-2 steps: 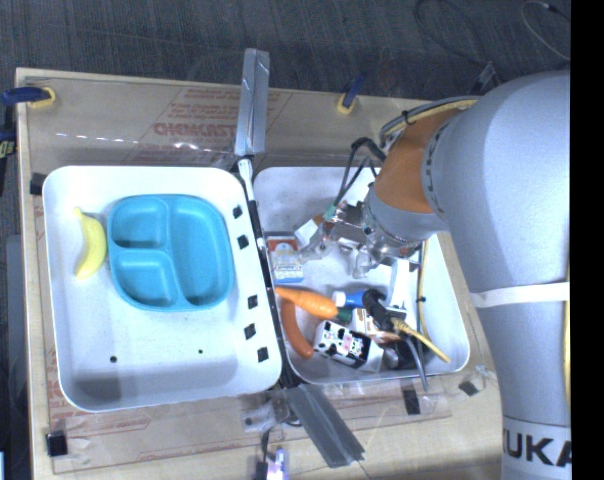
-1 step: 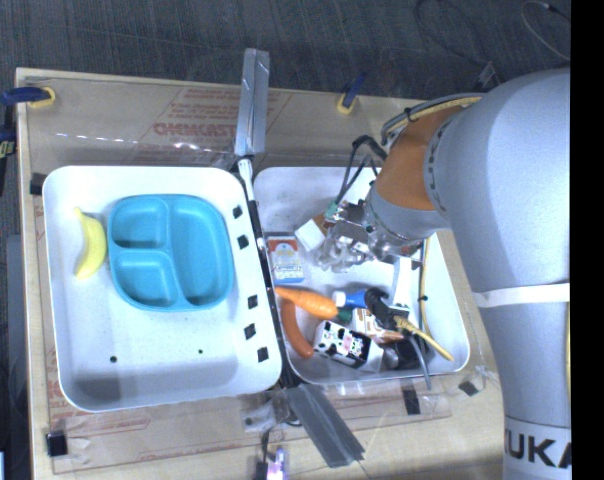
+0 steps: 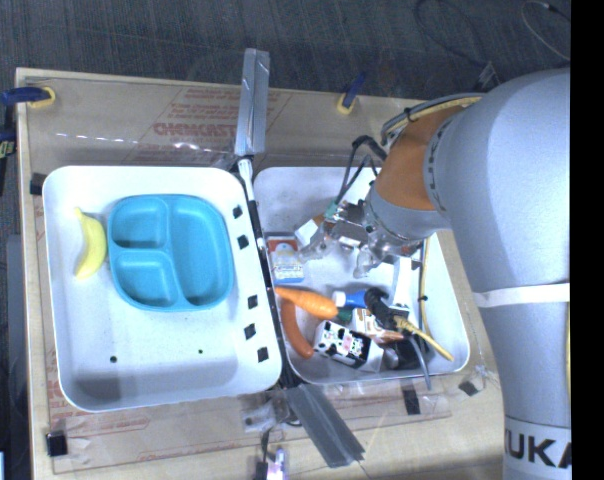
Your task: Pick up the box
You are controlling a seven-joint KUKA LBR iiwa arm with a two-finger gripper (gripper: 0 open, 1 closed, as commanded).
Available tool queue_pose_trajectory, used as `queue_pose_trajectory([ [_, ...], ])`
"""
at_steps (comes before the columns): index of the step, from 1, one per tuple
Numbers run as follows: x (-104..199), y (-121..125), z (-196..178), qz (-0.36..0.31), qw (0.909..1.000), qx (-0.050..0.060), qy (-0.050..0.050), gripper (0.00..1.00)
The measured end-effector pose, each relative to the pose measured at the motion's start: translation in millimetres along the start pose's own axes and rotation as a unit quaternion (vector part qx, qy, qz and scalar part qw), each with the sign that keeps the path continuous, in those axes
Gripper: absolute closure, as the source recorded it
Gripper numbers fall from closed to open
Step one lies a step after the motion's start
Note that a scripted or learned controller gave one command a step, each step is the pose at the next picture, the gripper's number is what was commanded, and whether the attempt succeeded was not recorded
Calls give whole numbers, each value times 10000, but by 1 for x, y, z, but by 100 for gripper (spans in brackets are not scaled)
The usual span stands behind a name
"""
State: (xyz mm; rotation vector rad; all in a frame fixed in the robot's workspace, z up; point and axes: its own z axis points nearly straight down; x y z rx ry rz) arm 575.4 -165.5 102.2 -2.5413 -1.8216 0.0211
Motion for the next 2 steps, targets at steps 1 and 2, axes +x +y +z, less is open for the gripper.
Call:
queue_pose_trajectory([
  [1, 47, 43, 6, 295, 9995, -119, 10, 0],
  [2, 51, 43, -1, 239, 9997, -83, 29, 100],
])
